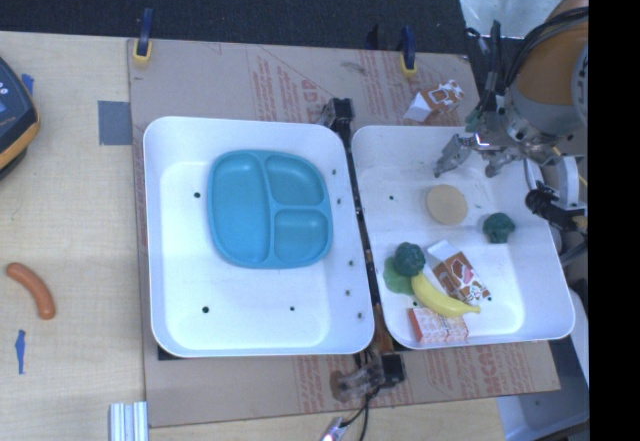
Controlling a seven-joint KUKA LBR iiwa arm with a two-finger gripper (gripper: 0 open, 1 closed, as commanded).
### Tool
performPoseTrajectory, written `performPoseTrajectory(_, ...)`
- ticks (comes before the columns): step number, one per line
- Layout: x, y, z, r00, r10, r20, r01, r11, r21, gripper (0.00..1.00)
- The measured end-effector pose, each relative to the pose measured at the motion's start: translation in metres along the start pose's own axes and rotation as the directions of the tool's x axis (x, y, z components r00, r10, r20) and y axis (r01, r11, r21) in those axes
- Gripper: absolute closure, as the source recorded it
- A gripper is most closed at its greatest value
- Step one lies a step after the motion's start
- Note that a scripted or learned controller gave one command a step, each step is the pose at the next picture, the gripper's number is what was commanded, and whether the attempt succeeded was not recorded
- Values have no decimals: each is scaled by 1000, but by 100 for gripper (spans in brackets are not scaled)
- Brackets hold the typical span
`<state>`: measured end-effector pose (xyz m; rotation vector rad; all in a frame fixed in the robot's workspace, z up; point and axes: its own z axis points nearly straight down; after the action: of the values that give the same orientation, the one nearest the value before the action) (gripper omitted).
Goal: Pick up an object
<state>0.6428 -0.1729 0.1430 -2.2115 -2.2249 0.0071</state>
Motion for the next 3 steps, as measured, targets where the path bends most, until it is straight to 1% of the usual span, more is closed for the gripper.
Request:
performPoseTrajectory(1, 10, -49, 45, 1000, 1, 1, -1, 1000, -2, 0)
performPoseTrajectory(2, 8, -15, 51, 1000, 2, 0, -2, 1000, -5, 0)
performPoseTrajectory(3, -28, 14, 51, 1000, 3, 0, -3, 1000, -5, 0)
